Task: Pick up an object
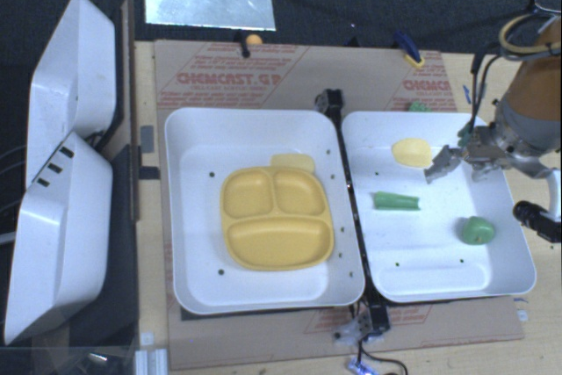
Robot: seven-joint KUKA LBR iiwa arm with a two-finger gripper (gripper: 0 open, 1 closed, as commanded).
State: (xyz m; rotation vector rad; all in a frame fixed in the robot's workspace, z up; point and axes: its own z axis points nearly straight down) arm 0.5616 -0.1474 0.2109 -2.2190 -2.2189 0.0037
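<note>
Camera view, looking down at a slant on two shallow white bins set side by side on a brown board [263,70] printed with "CHEMCAST GP" in red, legible beyond the left bin and partly readable beyond the right one. The left bin [198,145] holds a yellow three-compartment tray [277,219], with a pale yellow flat piece [294,162] touching the tray's far edge. The right bin [439,277] holds three items: a pale yellow rounded piece [411,152] at its far side, a green elongated piece [395,201] near the bin's middle, its long axis running across the bin from left to right, and a green rounded piece [477,230] toward the bin's right wall. The gripper [461,164] stands over the right bin, just right of the pale yellow rounded piece, its two fingers spread apart with nothing between them.
</note>
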